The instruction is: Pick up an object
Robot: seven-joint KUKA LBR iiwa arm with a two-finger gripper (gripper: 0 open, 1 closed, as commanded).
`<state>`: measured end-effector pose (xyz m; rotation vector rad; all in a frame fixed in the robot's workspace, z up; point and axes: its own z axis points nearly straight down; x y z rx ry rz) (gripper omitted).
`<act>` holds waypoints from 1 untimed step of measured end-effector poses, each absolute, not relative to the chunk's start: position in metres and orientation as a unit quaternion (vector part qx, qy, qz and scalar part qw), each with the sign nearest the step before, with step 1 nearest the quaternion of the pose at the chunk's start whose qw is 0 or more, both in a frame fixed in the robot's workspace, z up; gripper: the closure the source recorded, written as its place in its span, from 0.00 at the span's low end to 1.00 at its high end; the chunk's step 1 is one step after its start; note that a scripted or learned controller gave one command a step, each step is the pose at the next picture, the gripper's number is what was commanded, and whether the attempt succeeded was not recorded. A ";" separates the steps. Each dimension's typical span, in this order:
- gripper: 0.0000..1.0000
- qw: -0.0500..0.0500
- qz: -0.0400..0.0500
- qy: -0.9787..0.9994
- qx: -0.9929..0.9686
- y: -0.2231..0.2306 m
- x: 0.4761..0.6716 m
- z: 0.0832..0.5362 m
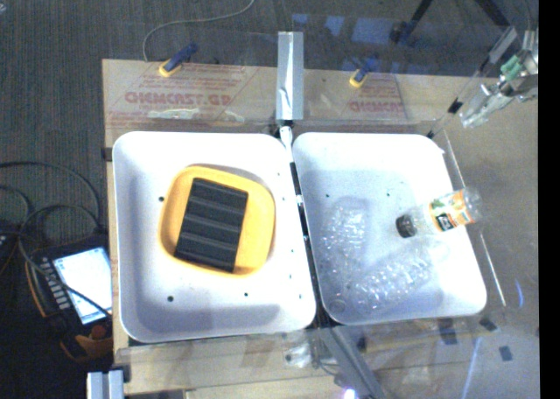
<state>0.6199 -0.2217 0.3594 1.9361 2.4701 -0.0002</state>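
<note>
Starting from the near edge of the worktop, the right bin (455, 170) held crumpled clear plastic (385, 279), which seemed to be two squashed bottles, though their outlines were too faint for a sure count. Just behind them one labelled bottle (442, 215) lay on its side against the bin's right wall. Its long axis ran across the bin, with the dark cap pointing to the bin's middle.

In the left bin (140, 283), near its centre, sat one yellow dish (175, 200) with one black ridged block (210, 224) resting on it. Two clamps (178, 59) were fixed at the far edge of the worktop.

Beyond the far right corner of the right bin, a pale shape appeared to be the gripper (512, 73). It was too washed out, so I could not tell if the jaws stood wide or narrow. From there the labelled bottle was the nearest thing, lying toward the near side and slightly left. I judged that the jaws should close across its long axis.
</note>
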 end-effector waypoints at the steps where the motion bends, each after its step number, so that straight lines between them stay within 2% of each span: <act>1: 1.00 0.001 0.000 0.758 0.652 -0.181 0.668 0.337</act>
